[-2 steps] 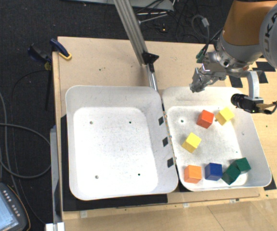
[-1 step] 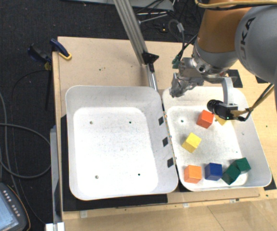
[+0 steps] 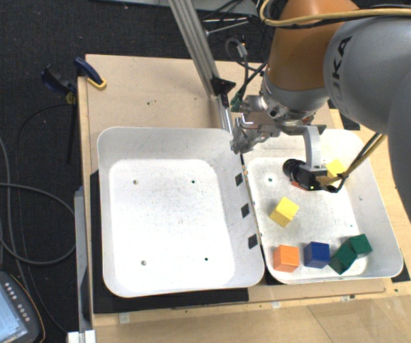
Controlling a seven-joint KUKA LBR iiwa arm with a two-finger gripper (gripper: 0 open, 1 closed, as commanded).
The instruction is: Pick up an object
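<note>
Fingers (image 3: 239, 146) down at the far left corner of the right bin (image 3: 366, 209), spread impossible to tell, nothing visibly between them, well apart from the yellow cube (image 3: 285, 211) lying mid-bin, orange cube (image 3: 286, 257) farther still.

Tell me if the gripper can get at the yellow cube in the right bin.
Probably yes. The small yellow cube sits alone on the right white bin's floor, apart from the orange cube, with nothing over it; the gripper hangs nearby.

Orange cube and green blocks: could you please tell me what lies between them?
The blue cube lies between the orange cube and the green blocks, as the camera view shows.
</note>
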